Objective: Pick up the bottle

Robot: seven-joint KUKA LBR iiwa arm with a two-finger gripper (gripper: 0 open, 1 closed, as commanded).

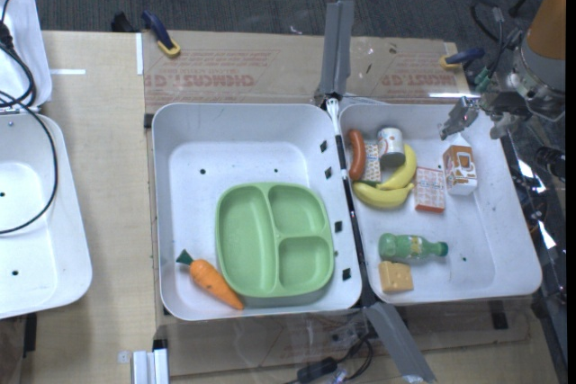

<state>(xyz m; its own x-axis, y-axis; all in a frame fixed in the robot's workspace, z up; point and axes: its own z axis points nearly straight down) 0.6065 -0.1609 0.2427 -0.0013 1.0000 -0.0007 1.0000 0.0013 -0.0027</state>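
We see the desk (99,76) carrying two shallow white bins side by side, the left bin (180,148) and the right bin (504,274), their inner walls touching along the middle. The arm (547,31) reaches in over the far right corner of the right bin, and we judge that it stands there as a staging point, clear of the goods below. In the left bin a green divided plate (273,238) lies near the near edge, with a carrot (212,281) just beside it at the near left corner. In the right bin a banana (389,184) curls against the far left part, with a sausage (357,155) and a small can (391,145) touching or just beside it. A small carton (460,169) and a red packet (429,190) lie toward the middle. The bottle (411,247), green with a green cap, lies on its side near the near edge, its cap toward the right wall, with a tan block (395,276) just beside it nearer the front; lying flat, it will likely want a grasp across its body. The tool (463,117) hangs above the far edge, well apart from the bottle, carrying nothing; whether it is open or closed we cannot tell.
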